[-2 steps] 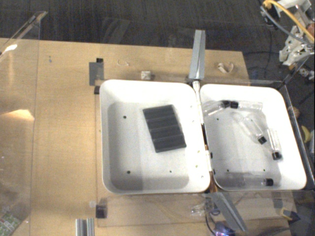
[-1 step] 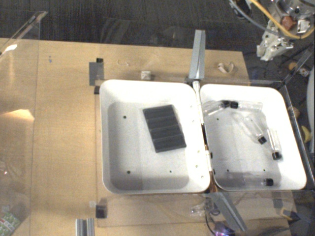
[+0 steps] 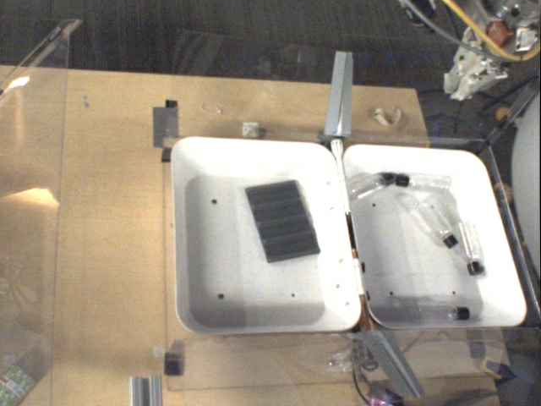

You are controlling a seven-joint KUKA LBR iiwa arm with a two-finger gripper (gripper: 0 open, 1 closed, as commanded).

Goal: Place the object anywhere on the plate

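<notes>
A dark grey ribbed rectangular plate lies flat in the left white bin, slightly turned and a little above the bin's middle. Several clear plastic tubes with black caps lie in the right white bin: one near its back left, one in the middle right, one along the front wall. My gripper hangs at the top right, above and behind the right bin, well away from the tubes and the plate, with nothing seen in it.
A grey metal bar stands behind the seam between the bins. Small dark brackets sit at the left bin's corners. Yellow and black cables loop around the wrist. Bare wooden bench stretches left.
</notes>
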